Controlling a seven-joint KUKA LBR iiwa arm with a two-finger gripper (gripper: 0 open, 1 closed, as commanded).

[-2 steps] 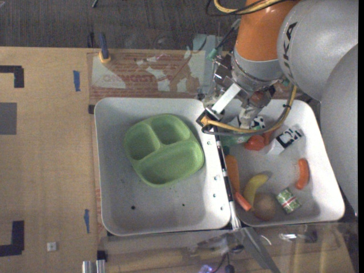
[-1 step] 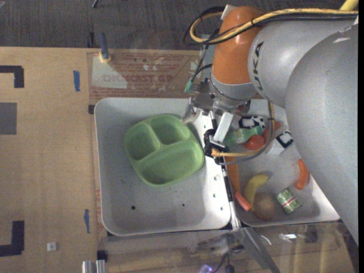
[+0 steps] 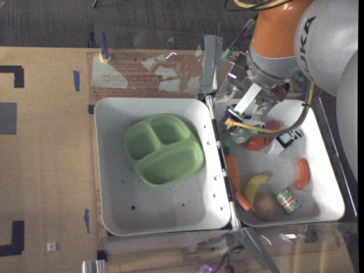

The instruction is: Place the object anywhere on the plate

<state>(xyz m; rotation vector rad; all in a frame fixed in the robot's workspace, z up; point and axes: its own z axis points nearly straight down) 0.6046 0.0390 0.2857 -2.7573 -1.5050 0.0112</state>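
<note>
Green divided plate (image 3: pixel 164 149) sits in left bin (image 3: pixel 114 209). Arm's gripper (image 3: pixel 245 118) hangs low over right bin (image 3: pixel 324 169), near its upper left corner. Right bin contains banana (image 3: pixel 254 183), small can (image 3: pixel 288 200), brown round fruit (image 3: pixel 263 206), orange pieces.

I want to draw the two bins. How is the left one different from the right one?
The left bin holds one thing, a green divided plate; the right bin holds many small things, such as a banana, a can and a carrot. The gripper hangs over the right bin, not over the left bin. Both bins are white, shallow and sit side by side.
</note>
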